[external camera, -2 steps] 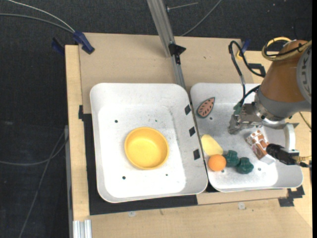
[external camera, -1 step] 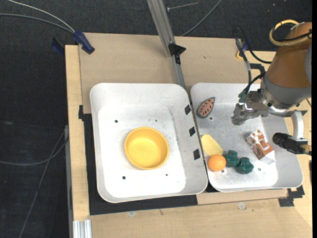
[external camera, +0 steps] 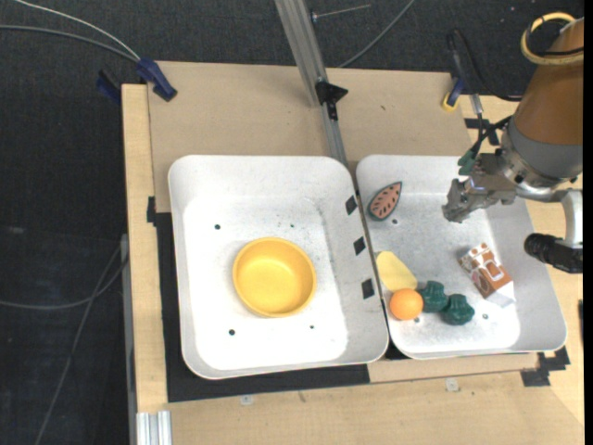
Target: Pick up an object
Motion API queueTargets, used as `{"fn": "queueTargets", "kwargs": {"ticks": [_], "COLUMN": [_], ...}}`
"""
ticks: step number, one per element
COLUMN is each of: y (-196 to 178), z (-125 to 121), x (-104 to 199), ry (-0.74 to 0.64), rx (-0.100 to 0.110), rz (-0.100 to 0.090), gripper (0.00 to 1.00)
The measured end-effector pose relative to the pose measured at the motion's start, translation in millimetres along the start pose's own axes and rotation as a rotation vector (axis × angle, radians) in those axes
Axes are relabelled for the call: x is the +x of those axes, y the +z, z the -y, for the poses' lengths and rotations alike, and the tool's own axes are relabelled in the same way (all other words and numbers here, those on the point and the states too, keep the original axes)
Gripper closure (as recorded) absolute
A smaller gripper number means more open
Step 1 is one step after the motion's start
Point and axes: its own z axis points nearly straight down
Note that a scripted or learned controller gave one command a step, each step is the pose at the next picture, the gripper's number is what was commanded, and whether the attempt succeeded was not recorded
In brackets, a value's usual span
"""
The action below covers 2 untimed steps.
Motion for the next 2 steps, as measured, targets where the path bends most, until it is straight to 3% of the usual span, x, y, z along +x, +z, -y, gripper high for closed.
{"fn": "queueTargets", "kwargs": {"ticks": [1, 2], "y": [-10.2, 1.6], "z": [0.3, 11.1], "x": [57.8, 117.0], "ry": [-0.005, -0.004], "rx": [0.001, 0.019], "rz": [-0.003, -0.006], "gripper": [1.0, 1.0]}}
